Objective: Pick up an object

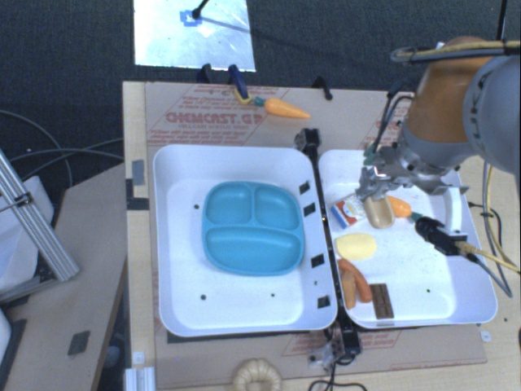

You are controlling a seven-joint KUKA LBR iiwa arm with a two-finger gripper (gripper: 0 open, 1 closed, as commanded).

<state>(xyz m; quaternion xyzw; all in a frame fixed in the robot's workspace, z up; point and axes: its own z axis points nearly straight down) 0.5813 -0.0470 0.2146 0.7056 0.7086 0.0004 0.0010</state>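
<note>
Gripper [376,187] low over right bin [472,304], just above tan item [378,211]; claw state can't tell. Yellow piece [356,246] nearby. Blue plate [251,226] in left bin [183,300].

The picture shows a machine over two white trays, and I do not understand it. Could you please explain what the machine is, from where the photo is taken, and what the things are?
The grey and orange machine is a robot arm. It reaches in from the right. At its tip is a gripper, a small two-finger claw for picking things up. The one camera looks down on the bench at a slant.

The left bin holds a blue divided plate. In the right bin lie toy foods: a tan piece just under the gripper, an orange piece, a yellow piece, a sausage and a brown block. A toy carrot lies on the board behind the bins.

I cannot tell whether the gripper holds anything.
</note>
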